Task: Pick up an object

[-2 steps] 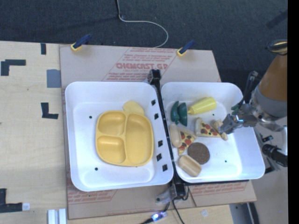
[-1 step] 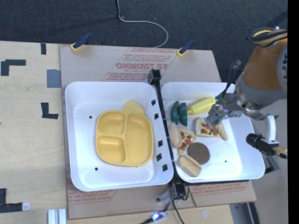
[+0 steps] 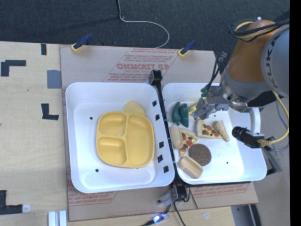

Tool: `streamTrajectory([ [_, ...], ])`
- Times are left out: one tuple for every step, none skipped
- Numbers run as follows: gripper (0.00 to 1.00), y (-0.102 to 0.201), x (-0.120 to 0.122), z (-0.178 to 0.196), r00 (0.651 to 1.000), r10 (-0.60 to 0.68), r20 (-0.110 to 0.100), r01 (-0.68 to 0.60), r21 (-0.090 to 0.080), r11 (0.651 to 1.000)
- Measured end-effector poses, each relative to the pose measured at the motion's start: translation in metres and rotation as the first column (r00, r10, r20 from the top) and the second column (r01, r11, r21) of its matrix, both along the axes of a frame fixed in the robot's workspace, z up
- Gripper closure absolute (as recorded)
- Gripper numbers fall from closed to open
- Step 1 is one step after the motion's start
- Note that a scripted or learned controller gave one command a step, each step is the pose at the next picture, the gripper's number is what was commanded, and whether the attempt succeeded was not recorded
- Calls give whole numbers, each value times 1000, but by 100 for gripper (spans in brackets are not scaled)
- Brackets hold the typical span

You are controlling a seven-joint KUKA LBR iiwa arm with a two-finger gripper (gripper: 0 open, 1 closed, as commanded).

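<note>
Reaching in from the right, the arm (image 3: 256, 55) hangs over the right bin (image 3: 235, 171), and its gripper (image 3: 205, 108) sits low near the bin's upper middle; whether it is spread or closed, I cannot tell. The left bin (image 3: 80, 126) holds a yellow divided plate (image 3: 125, 140) with free floor around it. Under the gripper lie toy foods close together: green piece (image 3: 180, 114), pizza slice (image 3: 208, 130), brown cookie (image 3: 200, 154), bread roll (image 3: 190, 167). The right bin's lower right corner is open.

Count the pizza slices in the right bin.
2. One pizza slice lies just below the gripper; the other pizza slice lies left of it, beside the brown cookie. The arm may hide more.
</note>
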State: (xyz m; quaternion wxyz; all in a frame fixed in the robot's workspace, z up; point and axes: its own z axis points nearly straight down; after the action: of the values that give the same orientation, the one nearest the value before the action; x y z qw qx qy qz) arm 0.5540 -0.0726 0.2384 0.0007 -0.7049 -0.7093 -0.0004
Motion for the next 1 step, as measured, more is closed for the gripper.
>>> streamTrajectory([
  [100,45,23,-18,1000,-1,-2,1,-2,1000],
])
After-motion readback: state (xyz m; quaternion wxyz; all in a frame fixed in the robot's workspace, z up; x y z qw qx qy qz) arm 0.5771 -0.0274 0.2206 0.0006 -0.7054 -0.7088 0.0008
